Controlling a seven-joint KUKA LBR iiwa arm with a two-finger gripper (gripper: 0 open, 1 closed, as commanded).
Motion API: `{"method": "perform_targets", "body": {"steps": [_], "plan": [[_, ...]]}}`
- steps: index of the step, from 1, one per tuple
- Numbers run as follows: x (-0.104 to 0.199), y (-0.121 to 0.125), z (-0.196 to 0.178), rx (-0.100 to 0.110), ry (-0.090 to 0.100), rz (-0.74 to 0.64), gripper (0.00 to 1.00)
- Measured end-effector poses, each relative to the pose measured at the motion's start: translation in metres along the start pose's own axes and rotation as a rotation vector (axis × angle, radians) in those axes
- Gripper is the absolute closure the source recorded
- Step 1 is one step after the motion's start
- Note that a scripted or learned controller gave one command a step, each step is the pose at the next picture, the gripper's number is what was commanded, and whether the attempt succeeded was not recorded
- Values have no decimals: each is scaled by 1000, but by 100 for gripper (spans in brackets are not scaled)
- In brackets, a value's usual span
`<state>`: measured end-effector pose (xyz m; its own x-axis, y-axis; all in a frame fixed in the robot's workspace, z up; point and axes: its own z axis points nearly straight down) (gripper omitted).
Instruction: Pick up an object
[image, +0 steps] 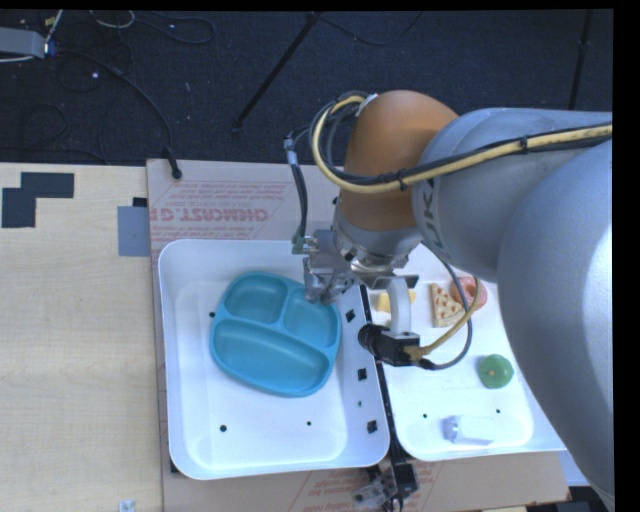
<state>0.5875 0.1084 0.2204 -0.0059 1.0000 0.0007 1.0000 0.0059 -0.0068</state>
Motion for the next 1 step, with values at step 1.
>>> {"method": "perform_targets", "body": {"steps": [1], "plan": [[-2,0,-1,0,-2,4,0]]}}
